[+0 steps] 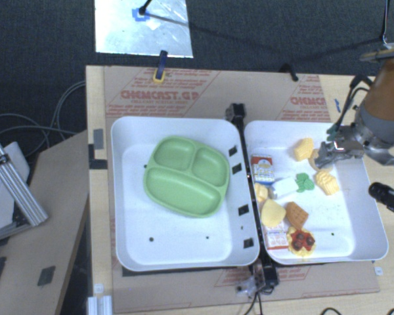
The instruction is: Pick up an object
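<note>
Gripper [329, 151] sits low at right of frame, over the right shallow white bin [371, 241]; can't tell if it's apart or together, and nothing shows clamped in it. Just below it lies a yellow ridged toy piece [326, 182], w/ a yellow rounded toy lump [304, 149] just left and a small green toy [305, 182] nearby. Green divided plastic plate [187, 175] rests in the left bin. Looks like approach step, no pick yet; next move prob. needs centring over one piece, then descending.

Two white bins [128, 241], one green divided plate [186, 176] (left bin), several small toy foods [276, 212]
</note>
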You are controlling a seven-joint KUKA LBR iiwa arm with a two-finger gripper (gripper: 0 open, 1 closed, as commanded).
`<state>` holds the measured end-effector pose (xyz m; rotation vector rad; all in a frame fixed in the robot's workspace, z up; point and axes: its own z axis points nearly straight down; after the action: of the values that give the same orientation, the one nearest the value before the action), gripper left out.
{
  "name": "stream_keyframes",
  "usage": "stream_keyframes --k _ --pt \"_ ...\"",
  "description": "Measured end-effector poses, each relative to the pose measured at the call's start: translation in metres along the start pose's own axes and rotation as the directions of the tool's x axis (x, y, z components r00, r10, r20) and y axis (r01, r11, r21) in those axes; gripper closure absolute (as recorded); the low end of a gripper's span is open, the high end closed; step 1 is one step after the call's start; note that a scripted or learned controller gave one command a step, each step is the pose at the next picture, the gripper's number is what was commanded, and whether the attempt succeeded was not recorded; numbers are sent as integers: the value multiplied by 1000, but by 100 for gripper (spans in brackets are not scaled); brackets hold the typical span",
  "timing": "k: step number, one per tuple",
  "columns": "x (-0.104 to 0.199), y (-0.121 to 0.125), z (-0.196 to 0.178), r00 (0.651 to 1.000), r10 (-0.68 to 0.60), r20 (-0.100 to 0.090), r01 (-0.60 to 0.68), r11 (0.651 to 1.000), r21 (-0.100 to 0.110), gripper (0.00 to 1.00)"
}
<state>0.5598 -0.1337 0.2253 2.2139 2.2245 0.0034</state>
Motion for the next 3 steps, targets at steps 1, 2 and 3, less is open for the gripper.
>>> stream_keyframes --k 1,2,3 --pt "55 -22 8 1000 -3 -2 3 1000 4 100" --pt "81 -22 1 1000 -3 -1 3 1000 2 100" --pt "75 -32 6 1000 4 0 -4 1000 3 100"
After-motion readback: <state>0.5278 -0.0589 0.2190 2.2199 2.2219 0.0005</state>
